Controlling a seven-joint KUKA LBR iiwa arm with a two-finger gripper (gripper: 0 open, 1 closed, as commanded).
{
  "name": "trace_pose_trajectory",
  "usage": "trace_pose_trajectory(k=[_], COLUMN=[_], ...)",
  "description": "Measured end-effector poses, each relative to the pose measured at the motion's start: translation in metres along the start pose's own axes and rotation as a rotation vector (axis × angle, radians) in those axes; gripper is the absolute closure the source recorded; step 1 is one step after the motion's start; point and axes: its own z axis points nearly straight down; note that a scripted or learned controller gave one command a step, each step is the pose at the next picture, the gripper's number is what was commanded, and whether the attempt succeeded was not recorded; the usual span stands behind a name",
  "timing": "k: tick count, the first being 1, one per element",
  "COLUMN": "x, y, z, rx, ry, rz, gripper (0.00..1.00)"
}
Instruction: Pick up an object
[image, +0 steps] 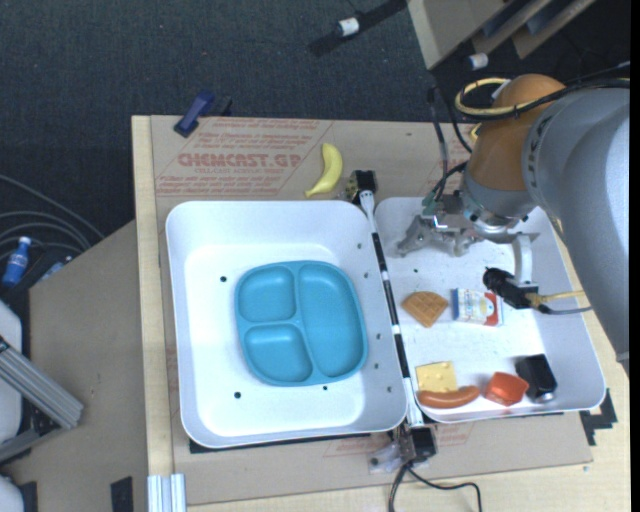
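Status of task: not yet accomplished, as judged from the layout. Nothing was lifted; every candidate item lay flat on a bin floor, and the whole pick remained to be done.

Items, largest first:

- Arm (560, 130): grey with orange band, reaching in from the right and hanging over the far end of the right bin.
- Left bin (190, 300): shallow, white, carrying one item.
- Right bin (575, 350): shallow, white, carrying the small goods.
- Blue divided plate (300, 322): three compartments, rounded corners, lying flat in the middle of the left bin.
- Gripper (465, 240): at the far end of the right bin, above its floor. Whether it stood open or closed could not be told; nothing was seen in its grasp.
- Banana (326, 170): yellow, curved, on the bench beyond the bins, outside both.
- Sausage (450, 397): reddish-brown, at the near edge of the right bin, touching the cheese.
- Cheese wedge (435, 376): pale yellow, just beside the sausage.
- Cracker (426, 307): tan, squarish, mid-bin, nearest the gripper.
- Small carton (475, 305): white with blue and red print, just beside the cracker.
- Red piece (508, 388): near corner, beside a black block (537, 376).
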Motion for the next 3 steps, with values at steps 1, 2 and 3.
trace_pose_trajectory(k=[1, 2, 3], x=[0.000, 0.000, 0.000], y=[0.001, 0.000, 0.001], z=[-0.010, -0.010, -0.021], rx=[-0.002, -0.002, -0.005], ry=[-0.001, -0.001, -0.001], rz=[0.000, 0.000, 0.000], gripper=[1.00, 0.00, 1.00])
